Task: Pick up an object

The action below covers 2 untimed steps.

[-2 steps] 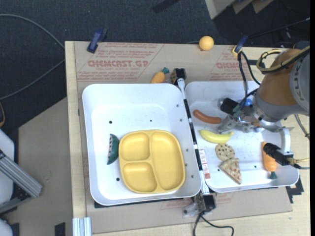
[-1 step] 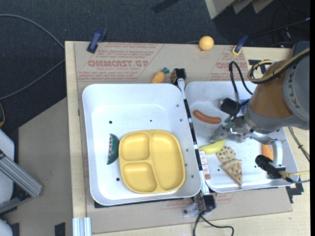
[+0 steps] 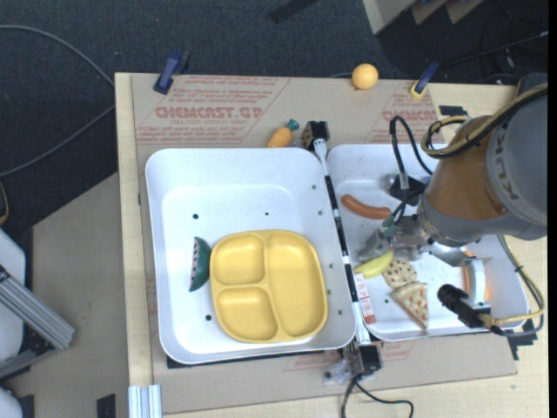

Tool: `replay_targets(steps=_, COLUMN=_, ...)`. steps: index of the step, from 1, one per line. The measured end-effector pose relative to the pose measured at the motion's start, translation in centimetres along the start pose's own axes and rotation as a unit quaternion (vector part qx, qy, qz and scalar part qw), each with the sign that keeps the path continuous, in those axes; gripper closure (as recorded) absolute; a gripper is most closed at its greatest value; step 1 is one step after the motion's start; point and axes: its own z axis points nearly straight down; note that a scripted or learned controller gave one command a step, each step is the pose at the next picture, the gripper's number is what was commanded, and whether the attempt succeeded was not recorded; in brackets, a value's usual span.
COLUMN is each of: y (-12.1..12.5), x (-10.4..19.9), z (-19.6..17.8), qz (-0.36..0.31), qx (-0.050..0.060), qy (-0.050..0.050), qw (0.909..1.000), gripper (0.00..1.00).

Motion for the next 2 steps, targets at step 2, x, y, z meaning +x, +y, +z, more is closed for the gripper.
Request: replay_targets(steps=2, y=5.6, x=6.3, z=-10.1, qz=0.0, qx=-0.002, qy=0.0, qw=1.0, gripper=1.0)
